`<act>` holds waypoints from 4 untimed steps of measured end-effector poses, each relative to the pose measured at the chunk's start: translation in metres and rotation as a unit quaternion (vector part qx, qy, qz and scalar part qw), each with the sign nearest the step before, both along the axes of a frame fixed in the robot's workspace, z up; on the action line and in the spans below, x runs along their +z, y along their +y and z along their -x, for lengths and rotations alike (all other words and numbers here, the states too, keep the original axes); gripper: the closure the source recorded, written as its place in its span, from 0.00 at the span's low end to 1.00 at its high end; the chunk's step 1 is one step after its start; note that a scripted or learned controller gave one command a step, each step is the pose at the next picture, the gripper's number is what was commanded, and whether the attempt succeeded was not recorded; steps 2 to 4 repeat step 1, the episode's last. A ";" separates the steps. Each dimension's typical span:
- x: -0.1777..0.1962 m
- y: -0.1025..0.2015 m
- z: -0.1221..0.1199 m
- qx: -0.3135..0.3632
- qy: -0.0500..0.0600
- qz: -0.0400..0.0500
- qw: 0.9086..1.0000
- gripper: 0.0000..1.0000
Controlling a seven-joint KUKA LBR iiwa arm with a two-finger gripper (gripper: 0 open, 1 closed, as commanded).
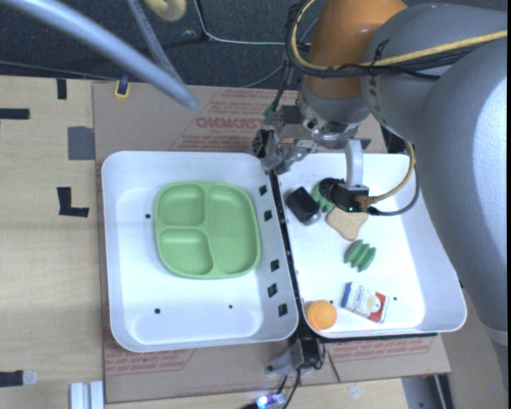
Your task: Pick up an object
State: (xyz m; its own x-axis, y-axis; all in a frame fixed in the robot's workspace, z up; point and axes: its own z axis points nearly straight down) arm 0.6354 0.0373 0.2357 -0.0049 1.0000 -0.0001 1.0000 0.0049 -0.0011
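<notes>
Approach step, no obj seen held: tool hangs over the far end of the wall btwn the two bins, and I can't tell if it's wide or narrow. Candidates lie in the arm-side bin: black block nearest the tool, tan piece just past it, green ridged obj further, orange ball and red-white box furthest. Next move prob. calls for shifting off the wall, centring over the black block, then descending.

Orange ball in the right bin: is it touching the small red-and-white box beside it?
Apart. The camera view shows a narrow strip of the right bin's white floor between the orange ball and the small box.
</notes>
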 end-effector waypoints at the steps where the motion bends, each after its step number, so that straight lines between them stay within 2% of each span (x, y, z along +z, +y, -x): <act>1: -0.015 0.060 0.001 0.000 0.001 0.000 1.000 1.00; 4: -0.015 0.060 0.001 0.000 0.001 0.000 1.000 1.00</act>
